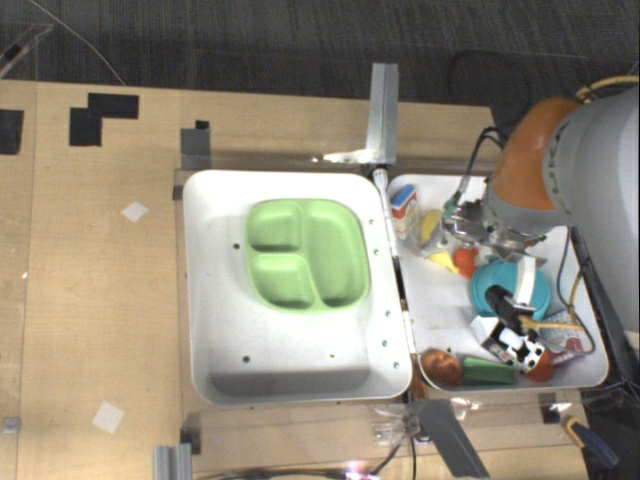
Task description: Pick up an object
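I have the hand (468,230) low over the right bin (432,308), near its upper middle, with the grey arm (590,168) and its orange band (528,163) coming in from the right. From this slant I cannot tell how the hand is set, so I make no call on that.

Directly around it sit the likely targets: a yellow piece (430,228) just to its left, a small red-orange piece (465,261) just below, and a small white carton with red and blue print (402,204) toward the bin's top left corner. Lower in the same bin are a teal bowl (510,288), a black-and-white toy (515,343), a red-brown apple (441,366) and a green pepper-like piece (488,371) along the near wall. The left bin (215,338) carries a green divided tray (305,253), well apart from the hand.

My judgement: the step is the descent onto one of the pieces by the hand, most likely the red-orange or the yellow one. To do it well I would centre on a single piece, not the gap between the two, since they lie close and a grasp between them may catch neither. I would also mind the teal bowl's rim just to the lower right, come straight down, then lift slowly and check that something rides up before calling it a pick.
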`<action>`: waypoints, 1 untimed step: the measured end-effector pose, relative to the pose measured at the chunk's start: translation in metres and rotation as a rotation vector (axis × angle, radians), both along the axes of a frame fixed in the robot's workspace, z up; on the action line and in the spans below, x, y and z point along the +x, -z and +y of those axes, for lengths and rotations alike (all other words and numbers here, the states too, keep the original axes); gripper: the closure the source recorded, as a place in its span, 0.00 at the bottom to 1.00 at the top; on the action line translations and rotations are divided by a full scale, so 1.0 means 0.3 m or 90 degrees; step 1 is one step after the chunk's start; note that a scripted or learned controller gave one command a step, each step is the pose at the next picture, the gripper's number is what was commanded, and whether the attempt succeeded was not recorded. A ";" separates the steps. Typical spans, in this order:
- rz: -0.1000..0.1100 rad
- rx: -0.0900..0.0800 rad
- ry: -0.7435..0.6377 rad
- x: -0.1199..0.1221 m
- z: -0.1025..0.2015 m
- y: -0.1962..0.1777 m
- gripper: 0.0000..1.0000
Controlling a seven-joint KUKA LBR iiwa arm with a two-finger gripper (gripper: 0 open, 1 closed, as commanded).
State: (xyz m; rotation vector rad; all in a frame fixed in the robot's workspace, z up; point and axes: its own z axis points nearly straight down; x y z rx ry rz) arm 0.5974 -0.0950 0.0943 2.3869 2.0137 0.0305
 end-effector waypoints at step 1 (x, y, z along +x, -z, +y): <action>-0.002 0.000 0.061 -0.060 0.017 -0.001 0.00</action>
